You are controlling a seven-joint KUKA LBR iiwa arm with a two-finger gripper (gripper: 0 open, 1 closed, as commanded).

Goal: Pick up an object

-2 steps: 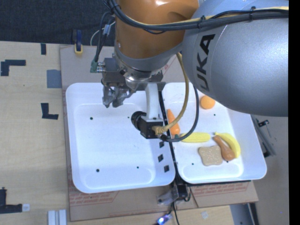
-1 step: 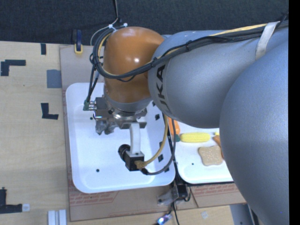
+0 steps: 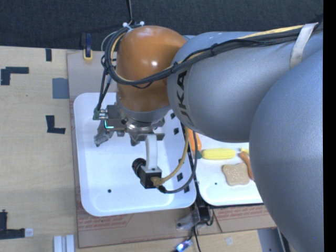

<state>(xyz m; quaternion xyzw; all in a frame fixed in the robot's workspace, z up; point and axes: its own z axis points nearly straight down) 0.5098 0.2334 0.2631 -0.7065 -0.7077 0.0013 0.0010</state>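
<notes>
My gripper (image 3: 103, 134) hangs under the orange band of the arm, over the upper middle of the left bin (image 3: 92, 172). The wrist covers most of it, and I see nothing held in it. In the right bin (image 3: 231, 198) lie a yellow corn cob (image 3: 218, 154), a tan slice of toast (image 3: 235, 174) and an orange carrot (image 3: 245, 163). Another orange thing (image 3: 192, 140) shows at that bin's left rim, partly hidden by the arm.
The big grey arm covers most of the right bin and the far part of the left one. A few small dark marks (image 3: 109, 190) dot the left bin's floor. Brown bench (image 3: 31, 167) with black tape marks lies to the left.
</notes>
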